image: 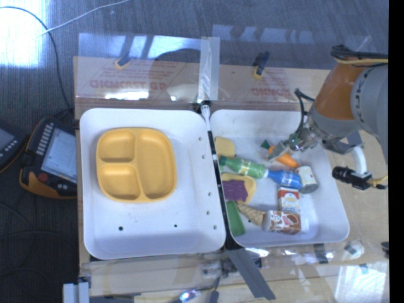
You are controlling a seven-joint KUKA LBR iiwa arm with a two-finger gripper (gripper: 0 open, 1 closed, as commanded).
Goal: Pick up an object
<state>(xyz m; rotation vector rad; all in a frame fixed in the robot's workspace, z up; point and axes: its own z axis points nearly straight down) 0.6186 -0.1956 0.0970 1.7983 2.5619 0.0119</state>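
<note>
My gripper (pixel 285 148) hangs low over the upper right part of the right bin (pixel 334 216), on the grey arm with the orange band (pixel 338 93). Just below its tip lies an orange carrot-like piece (pixel 286 160), and a small teal piece (pixel 266 145) sits just to its left. Further down are a green bottle (pixel 243 166), a blue bottle (pixel 285 178) and a silver can (pixel 308 178). I see nothing clearly held by the gripper.
The right bin also holds a red-and-white carton (pixel 288 199), a flat snack box (pixel 284 221), a purple piece (pixel 235 189), a yellow piece (pixel 224 147) and a cone (pixel 252 214). A yellow divided plate (pixel 136 164) lies in the left bin (pixel 151 232).
</note>
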